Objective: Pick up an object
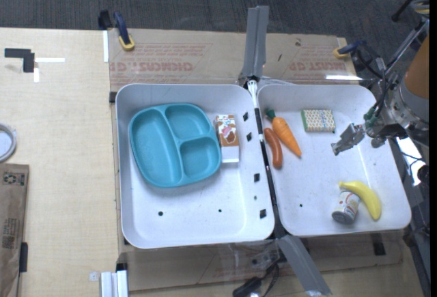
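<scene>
Pincer (347, 140) poised over right bin (321, 217), above bare floor between sponge (318, 120) and banana (366, 198); nothing seen between its fingers, spread impossible to judge. Candidates: carrot (287, 136) and sausage (274, 147) by the divider, small can (346, 207) touching banana. Recommended: choose the isolated sponge, centre overhead, descend straight, close squarely across its short sides.

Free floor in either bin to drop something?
Left bin: the front strip below the blue divided plate and the right side below the small box. Right bin: centre, between carrot, sausage, sponge and the banana with can. Crowded near the gripper.
</scene>
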Robot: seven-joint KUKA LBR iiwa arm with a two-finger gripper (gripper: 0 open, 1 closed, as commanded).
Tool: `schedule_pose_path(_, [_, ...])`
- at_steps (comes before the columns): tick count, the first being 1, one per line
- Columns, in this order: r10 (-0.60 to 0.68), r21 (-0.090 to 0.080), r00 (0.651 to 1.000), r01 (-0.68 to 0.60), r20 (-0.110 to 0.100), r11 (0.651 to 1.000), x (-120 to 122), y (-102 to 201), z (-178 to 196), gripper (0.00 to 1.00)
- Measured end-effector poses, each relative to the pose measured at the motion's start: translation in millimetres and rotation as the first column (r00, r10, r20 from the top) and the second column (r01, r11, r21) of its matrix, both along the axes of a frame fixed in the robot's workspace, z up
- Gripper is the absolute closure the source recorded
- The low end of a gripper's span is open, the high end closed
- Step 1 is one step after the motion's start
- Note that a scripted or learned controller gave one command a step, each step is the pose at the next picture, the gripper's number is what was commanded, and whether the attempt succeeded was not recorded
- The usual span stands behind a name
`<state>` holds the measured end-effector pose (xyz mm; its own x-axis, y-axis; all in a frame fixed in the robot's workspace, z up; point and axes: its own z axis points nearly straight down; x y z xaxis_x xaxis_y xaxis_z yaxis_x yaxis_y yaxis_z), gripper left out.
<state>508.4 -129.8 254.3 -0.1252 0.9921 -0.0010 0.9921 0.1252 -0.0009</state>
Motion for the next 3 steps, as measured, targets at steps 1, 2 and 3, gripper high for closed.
schedule_pose_path(1, [0.019, 0.001, 1.000, -0.019, -0.003, 1.000, 42.7, -14.3, -135.0, 0.00])
schedule_pose_path(2, [0.395, -0.006, 0.919, -0.395, 0.009, 0.919, 120.8, 10.9, -155.2, 0.00])
schedule_pose_path(3, [0.394, -0.014, 0.919, -0.394, 0.016, 0.919, 123.1, 8.8, -143.9, 1.00])
